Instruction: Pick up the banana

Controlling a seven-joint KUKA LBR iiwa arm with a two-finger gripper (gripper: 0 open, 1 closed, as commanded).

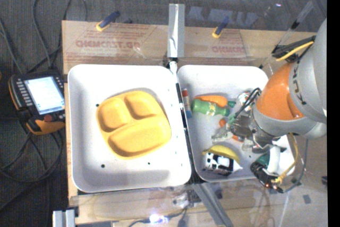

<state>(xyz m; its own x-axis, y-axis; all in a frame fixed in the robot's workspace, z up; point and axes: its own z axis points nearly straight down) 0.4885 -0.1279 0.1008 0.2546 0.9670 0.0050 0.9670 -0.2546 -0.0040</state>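
The banana (225,151) lies in the right bin (212,74) at about 6 o'clock, just above a black-and-white box (218,163) and partly covered by it. The gripper (237,127) hangs at the bin's 3 o'clock, near the banana's upper right end — whether it is open or closed I cannot tell, its tips being lost against clutter. A green bottle (209,108) lies at 12 o'clock. The left bin (79,80) holds a yellow tray (134,123).

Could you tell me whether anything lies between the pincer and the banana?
Nothing visible does. The pincer sits just above the banana in the right bin; a black-and-white toy touches the banana's near side.
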